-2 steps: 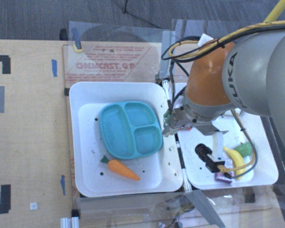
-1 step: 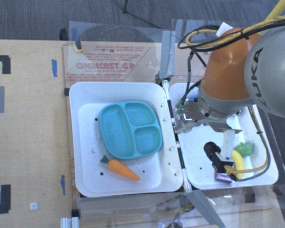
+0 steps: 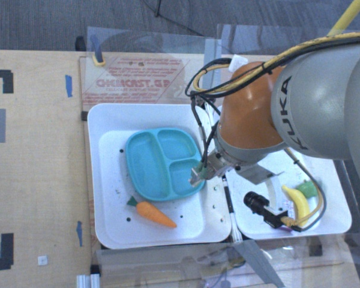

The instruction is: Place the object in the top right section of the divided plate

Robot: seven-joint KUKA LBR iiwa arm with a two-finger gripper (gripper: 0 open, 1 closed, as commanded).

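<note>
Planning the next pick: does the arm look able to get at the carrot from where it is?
Probably yes. The carrot lies bare on the left bin floor beside the plate, nothing over it, and the gripper hangs nearby.

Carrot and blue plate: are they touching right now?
Apart. The camera view shows a strip of white bin floor between the carrot and the divided plate's lower rim.

The divided plate (image 3: 162, 164) is seen as smooth, matt turquoise plastic. The carrot (image 3: 155, 214) and banana (image 3: 297, 202) look like moulded plastic with a slight sheen. The bins (image 3: 102, 161) appear glossy white plastic, the bench (image 3: 33, 161) pale wood. The arm (image 3: 315, 101) is finished in smooth grey and orange.
</note>
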